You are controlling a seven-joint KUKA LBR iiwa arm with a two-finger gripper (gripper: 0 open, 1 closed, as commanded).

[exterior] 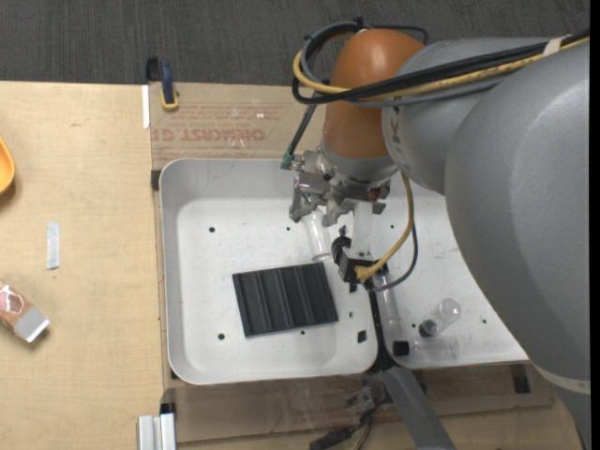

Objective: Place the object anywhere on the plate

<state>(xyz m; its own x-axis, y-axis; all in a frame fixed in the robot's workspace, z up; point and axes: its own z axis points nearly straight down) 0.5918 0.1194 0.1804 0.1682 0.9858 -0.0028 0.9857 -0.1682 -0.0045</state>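
Observation:
A black ribbed plate lies flat in the near middle of the left white bin. A small clear object with a dark end rests in the right bin, near its front. My gripper hangs under the orange wrist band, over the far right part of the left bin, a little beyond the plate's far edge. I see nothing clearly held in it. The grey arm covers most of the right bin.
Black and yellow cables trail from the wrist down along the divider between the bins. A cardboard sheet lies behind the left bin. On the wooden bench at left sit a small white strip and a wrapped packet.

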